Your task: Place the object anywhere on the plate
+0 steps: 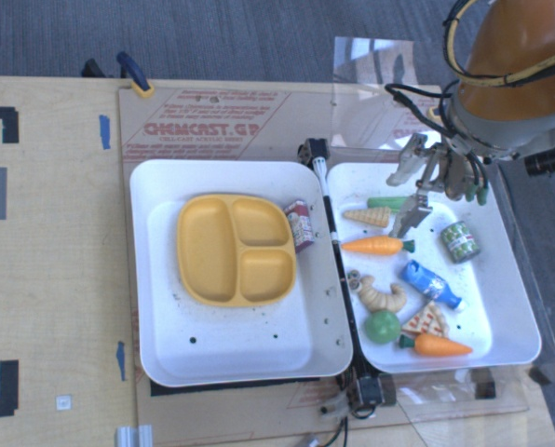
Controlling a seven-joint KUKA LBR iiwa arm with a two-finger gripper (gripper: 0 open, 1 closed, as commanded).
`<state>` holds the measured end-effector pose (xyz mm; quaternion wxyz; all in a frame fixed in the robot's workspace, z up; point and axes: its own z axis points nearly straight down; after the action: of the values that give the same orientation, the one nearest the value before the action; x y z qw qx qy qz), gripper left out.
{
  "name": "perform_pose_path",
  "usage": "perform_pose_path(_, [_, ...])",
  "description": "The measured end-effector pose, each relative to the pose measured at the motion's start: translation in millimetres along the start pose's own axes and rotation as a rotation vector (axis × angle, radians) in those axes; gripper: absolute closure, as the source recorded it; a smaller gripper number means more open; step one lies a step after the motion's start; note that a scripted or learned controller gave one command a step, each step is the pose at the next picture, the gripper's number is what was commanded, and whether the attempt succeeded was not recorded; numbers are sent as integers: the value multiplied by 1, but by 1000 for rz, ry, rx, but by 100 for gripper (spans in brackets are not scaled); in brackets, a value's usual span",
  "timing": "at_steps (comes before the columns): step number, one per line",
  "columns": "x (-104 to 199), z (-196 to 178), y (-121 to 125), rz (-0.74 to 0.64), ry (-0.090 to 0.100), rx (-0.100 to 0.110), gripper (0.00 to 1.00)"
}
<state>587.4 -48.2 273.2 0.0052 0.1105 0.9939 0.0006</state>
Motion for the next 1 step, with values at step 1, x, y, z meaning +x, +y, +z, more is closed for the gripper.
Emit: perform_pose_path(1, [39,65,-19,185,12,3,0])
